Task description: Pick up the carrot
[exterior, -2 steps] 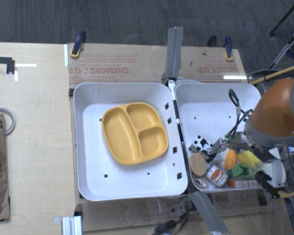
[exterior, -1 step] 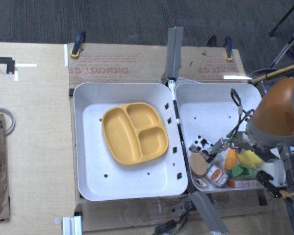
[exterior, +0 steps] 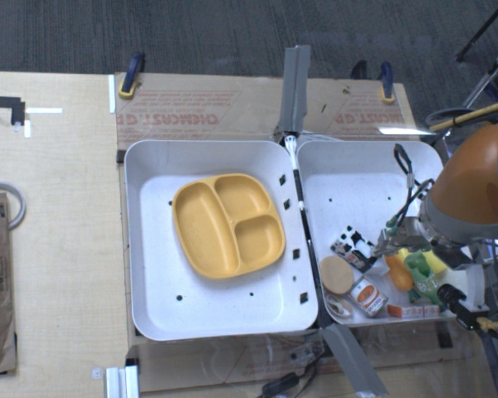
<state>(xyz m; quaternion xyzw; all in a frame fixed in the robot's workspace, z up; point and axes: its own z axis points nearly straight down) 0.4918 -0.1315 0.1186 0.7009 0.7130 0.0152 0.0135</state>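
Carrot, a short orange tapered piece [exterior: 399, 273], lies in the right shallow white bin [exterior: 357, 181], low toward that bin's near right corner, pressed into a small heap of play food. The end effector [exterior: 392, 240] hangs just above and to the left of the carrot, reaching in under the grey arm with its orange band [exterior: 475, 181]; whether it is spread or closed, and whether it has hold of anything, I cannot tell, since dark cabling and the wrist cover it. Its place so close over the carrot suggests a descent for a grasp.

Touching the carrot on its far right side sits a yellow-green toy vegetable [exterior: 423, 264], which crowds the approach and could be caught instead. Left of the carrot lies a round tan disc [exterior: 337, 275], and just below and left of the carrot a small red-and-white can on its side [exterior: 368, 297]. A black-and-white checkered marker [exterior: 349, 243] lies up and left of the carrot.

Well left of the carrot, in the left shallow white bin [exterior: 149, 247], rests a yellow three-compartment plastic plate [exterior: 228, 225], likely out of the way of this pick. Both bins stand on the wooden tabletop [exterior: 50, 164].
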